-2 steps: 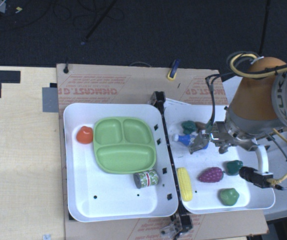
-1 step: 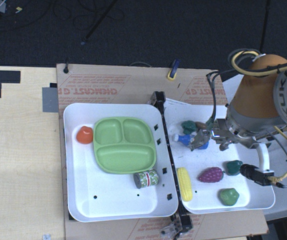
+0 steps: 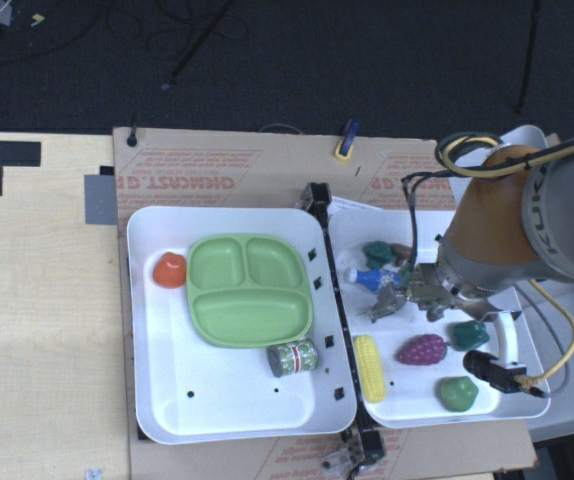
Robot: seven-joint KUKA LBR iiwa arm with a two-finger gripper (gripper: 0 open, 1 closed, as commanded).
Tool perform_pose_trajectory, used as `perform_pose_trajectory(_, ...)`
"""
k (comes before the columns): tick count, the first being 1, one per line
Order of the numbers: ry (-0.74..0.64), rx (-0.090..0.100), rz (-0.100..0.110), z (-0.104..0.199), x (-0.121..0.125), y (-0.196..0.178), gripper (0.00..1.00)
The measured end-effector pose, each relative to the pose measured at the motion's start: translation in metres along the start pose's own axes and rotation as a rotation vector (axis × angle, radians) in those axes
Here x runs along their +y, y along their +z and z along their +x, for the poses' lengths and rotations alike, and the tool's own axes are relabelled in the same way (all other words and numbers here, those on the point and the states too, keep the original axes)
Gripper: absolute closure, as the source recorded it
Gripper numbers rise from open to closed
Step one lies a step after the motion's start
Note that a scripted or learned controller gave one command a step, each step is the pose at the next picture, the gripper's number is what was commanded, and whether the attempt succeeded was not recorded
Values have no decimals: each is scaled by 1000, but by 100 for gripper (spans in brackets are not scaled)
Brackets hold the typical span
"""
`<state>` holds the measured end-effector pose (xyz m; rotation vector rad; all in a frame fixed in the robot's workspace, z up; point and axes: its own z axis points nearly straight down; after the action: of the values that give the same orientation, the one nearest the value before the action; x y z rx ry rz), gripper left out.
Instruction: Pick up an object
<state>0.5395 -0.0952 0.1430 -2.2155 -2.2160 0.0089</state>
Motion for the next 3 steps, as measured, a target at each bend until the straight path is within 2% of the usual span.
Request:
perform_pose_trajectory(1,0,0,-1,2,-1,54,0)
perform_pose_trajectory(2,8,0,-2,-1,-1,41,100)
perform_pose_trajectory(3,8,-1,-9,-9,-4,-8,100)
